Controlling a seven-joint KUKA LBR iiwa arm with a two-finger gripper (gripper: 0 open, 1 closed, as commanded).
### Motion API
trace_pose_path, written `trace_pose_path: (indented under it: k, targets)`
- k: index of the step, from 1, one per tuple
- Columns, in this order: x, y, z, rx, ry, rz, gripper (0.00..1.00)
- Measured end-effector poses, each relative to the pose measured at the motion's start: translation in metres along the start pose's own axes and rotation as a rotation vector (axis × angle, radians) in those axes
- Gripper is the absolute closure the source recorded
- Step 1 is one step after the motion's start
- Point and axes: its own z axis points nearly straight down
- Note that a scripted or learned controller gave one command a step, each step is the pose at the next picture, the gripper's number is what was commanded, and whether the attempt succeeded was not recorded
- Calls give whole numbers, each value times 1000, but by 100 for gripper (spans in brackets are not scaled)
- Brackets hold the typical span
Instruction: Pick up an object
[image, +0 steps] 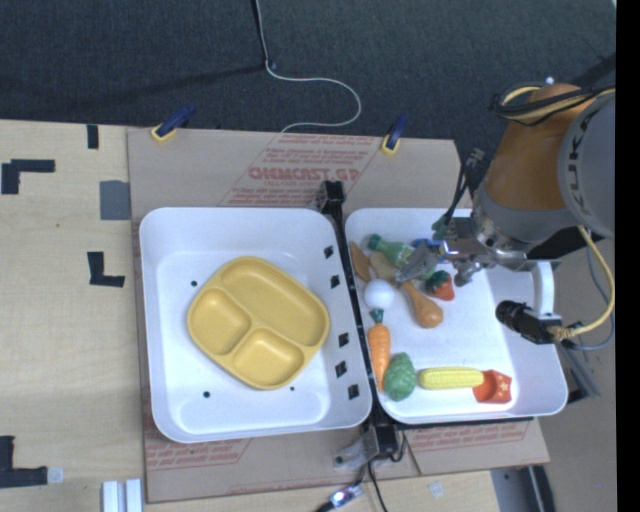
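The right white bin (530, 360) holds several toy foods. A green piece (385, 245) and a brown piece (360, 263) lie at its far left, with a white ball (380, 294) just below them. A brown drumstick (422, 307) and a small red-orange piece (442, 287) sit near the middle. Along the near side are a carrot (379, 346), a green broccoli (400, 376), a corn cob (450, 378) and a red pepper (494, 387). My gripper (428, 264) hangs low over the far middle of this bin, right above the drumstick and the red-orange piece.
The left white bin (165, 300) holds a yellow divided plate (258, 322). A black divider (345, 300) runs between the bins. The grey and orange arm (540, 170) covers the right bin's far right corner, and a black cable loop (530, 322) hangs by its right wall.
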Motion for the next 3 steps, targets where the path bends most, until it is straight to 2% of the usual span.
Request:
trace_pose_path:
  k: [1, 2, 3]
  targets:
    - [-7, -1, 62, 0, 0, 1, 0]
    - [-10, -1, 106, -3, -1, 1, 0]
    - [-8, 2, 120, -11, 4, -1, 0]
